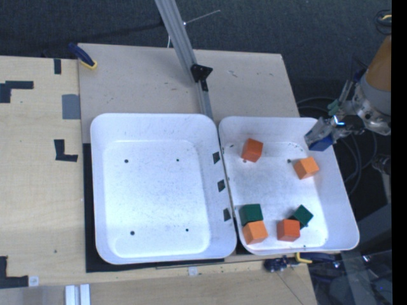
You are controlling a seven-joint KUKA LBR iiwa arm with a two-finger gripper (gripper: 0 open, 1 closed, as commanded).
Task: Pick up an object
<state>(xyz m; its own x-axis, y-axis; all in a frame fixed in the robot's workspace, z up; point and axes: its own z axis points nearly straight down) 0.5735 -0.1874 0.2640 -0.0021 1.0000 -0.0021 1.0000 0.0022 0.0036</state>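
Down at 6 o'clock, closest to the lens: small dark clip (283,264) with a yellow tip, just beyond the near rim of the right bin (340,234).

Just inside that rim, four blocks clustered near 6 o'clock of the bin floor: front orange cube (255,231) touching the green cube (251,213) at its 12 o'clock; red-orange cube (289,229) just beside them at 3 o'clock; dark green cube (303,215) touching that one's far right corner, turned so one corner points toward 5 o'clock.

Claw (323,136) poised at 2 o'clock of the right bin, over the rim, blue-tipped and angled down toward 8 o'clock. Cannot tell whether released or clenched; nothing seen in its grip. Grey wrist (372,110) behind it at 3 o'clock.

Nearest block to the claw: right orange cube (307,167), at the claw's 7 o'clock, apart from it, flat on the bin floor at about 3 o'clock of the bin, slightly rotated, no long axis to speak of. Far orange cube (252,150) at 11 o'clock of the bin, alone, also slightly turned.

Left bin (102,170) touching the right bin along the middle seam. Pale wooden surface (140,75) under both. Slanted metal bar (175,24) coming in from 12 o'clock, ending at a black bracket (201,72) behind the bins.
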